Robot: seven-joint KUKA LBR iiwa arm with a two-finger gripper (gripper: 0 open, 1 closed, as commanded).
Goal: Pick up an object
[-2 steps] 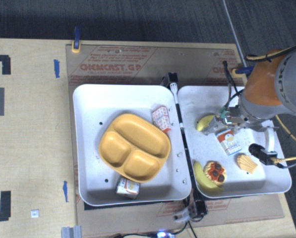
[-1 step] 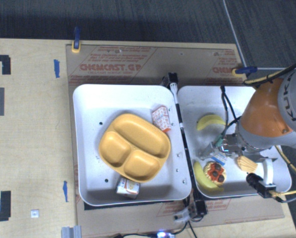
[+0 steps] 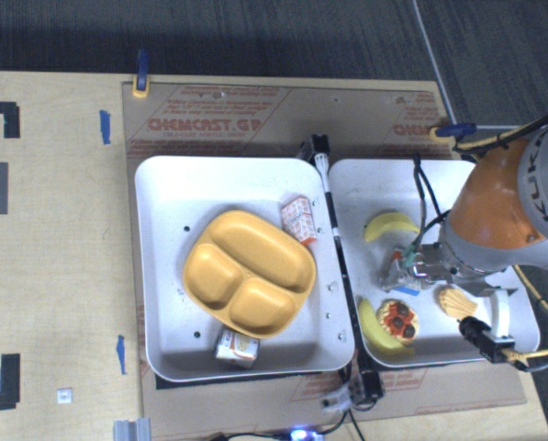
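Well, my pincer (image 3: 404,272) hangs low in the right bin (image 3: 521,324), how wide I cannot tell, between two bananas (image 3: 388,224), so it might bump them and grab nothing.

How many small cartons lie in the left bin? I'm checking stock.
2. One carton lies by the yellow tray's upper right edge; another carton pokes out under the tray's lower edge. The tray could hide more.
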